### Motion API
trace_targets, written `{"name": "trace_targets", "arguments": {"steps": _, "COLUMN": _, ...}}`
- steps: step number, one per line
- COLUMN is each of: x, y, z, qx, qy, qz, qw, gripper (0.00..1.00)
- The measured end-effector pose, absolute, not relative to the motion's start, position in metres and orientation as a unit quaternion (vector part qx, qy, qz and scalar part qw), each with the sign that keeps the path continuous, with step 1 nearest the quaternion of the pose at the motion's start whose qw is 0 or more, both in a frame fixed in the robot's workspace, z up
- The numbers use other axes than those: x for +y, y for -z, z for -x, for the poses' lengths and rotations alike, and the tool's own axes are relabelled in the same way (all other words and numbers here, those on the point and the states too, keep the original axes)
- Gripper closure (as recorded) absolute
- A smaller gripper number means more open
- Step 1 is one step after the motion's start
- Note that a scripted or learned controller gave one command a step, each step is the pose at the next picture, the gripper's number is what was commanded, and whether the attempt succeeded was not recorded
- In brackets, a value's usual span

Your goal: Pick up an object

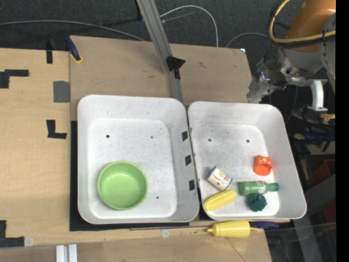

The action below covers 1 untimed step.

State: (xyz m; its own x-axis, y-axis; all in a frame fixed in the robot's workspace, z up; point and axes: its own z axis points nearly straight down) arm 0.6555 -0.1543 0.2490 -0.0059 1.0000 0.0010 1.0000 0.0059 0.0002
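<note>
The right bin (283, 141) holds several small items near its front right corner: an orange-red block (263, 165), a white can (220, 178) lying on its side, a green bottle (257, 188) on its side, a yellow corn cob (220, 200) and a dark green lump (256, 202). A light green bowl (122, 185) sits upright in the front of the left bin (131, 105). My gripper (258, 89) hangs beyond the right bin's far right corner, well away from every item, with nothing seen in it.
A yellow bottle (232, 229) lies on the bench just outside the right bin's front rim. A slanted metal pole (158, 29) rises behind the bins. Cables loop across the dark floor at the back. The arm's orange band (313, 7) is at top right.
</note>
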Motion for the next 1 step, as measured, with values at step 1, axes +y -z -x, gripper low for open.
{"name": "trace_targets", "arguments": {"steps": 1, "x": -0.0949, "y": -0.2425, "z": -0.6477, "qx": -0.709, "qy": 0.0, "qz": 0.705, "qw": 0.001, "gripper": 1.0}}
